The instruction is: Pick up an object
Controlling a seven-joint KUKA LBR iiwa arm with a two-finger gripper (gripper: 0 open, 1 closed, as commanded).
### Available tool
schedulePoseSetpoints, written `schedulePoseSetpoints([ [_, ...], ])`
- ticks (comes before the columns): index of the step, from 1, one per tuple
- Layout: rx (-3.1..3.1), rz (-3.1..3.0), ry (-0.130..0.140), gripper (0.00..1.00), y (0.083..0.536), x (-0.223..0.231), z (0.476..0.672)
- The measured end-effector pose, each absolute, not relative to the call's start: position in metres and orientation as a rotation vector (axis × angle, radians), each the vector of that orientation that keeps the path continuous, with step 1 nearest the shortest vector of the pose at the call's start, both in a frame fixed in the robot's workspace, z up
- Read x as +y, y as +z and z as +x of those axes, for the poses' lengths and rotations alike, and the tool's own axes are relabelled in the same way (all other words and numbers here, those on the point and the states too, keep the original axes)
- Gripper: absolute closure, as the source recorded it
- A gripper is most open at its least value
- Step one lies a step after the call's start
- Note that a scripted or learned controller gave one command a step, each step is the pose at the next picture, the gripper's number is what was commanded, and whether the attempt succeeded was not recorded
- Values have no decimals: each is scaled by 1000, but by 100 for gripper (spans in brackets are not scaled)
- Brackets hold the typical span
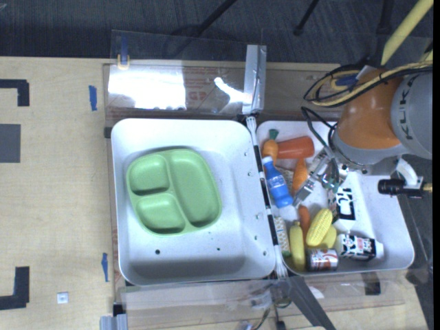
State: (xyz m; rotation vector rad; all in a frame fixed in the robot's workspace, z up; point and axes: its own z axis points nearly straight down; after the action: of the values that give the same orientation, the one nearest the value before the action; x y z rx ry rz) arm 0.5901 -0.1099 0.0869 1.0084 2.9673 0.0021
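In the right bin (392, 218), jaws (317, 175) beside carrot (300, 175), above corn (319, 227)

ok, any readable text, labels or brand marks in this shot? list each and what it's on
"KU": upright grey letters on the arm's casing at the right; the rest of the word is cut off.
Blue bottle: white label, print too small to read.
Black-and-white pack: bold white marks, too blurred to read.
Black-and-white carton: print unreadable.
Red can: label blurred.
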Motion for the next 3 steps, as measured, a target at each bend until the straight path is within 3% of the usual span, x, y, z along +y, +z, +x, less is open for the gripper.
schedulePoseSetpoints([
  [1, 3110, 701, -32, 0, 84, -111, 629],
  [2, 3133, 52, 2, 0, 187, -72, 628],
  [3, 3135, 78, 4, 0, 96, -107, 655],
])
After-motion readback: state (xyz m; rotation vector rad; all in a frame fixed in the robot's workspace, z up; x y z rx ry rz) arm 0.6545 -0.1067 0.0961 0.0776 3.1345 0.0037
